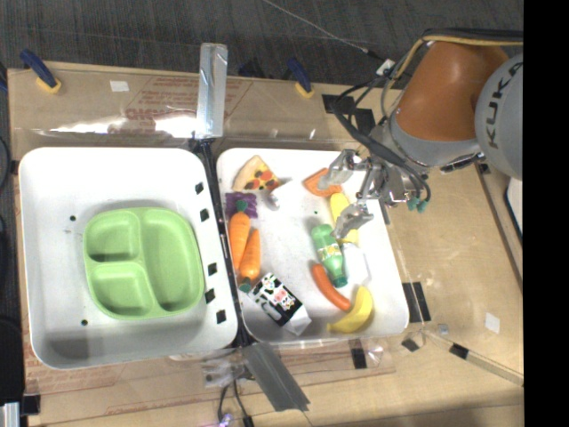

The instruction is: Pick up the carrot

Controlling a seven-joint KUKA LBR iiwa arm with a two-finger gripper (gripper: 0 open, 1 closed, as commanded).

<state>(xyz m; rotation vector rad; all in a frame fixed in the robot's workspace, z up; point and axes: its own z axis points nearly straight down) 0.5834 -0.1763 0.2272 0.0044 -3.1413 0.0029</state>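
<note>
- Camera view from above, I see two white bins side by side on the worktop (462, 265).
- Left bin (44, 203): one green divided plate (142, 262), three compartments, roughly centred.
- Right bin (293, 238): full of toy food.
- Carrot (239, 238) lies along the right bin's left wall, orange, lengthwise, pointing away from camera. A second orange piece (252, 254) sits touching it on its right; I can't tell if that is another carrot.
- Purple item (240, 205) just above the carrot's top end.
- Pizza slice (257, 175) in the far left corner of the right bin.
- Black-and-white carton (276, 299) near the front, just below the carrot.
- Green bottle (327, 249) mid-bin; red-orange pepper (330, 287) just below it; banana (356, 312) in the front right corner.
- Orange wedge (317, 183) near the far edge, next to the hand; yellow piece (341, 213) right under the hand.
- Arm (444, 92) comes in from the right, orange band above the wrist, cables trailing.
- Hand (360, 198) sits over the far right part of the right bin, pointing down-left, well apart from the carrot.
- Hand state: I can't tell, metal parts and the yellow piece overlap too much. Nothing clearly between the tips.
- Carrot is down in the bin, not lifted.
</note>
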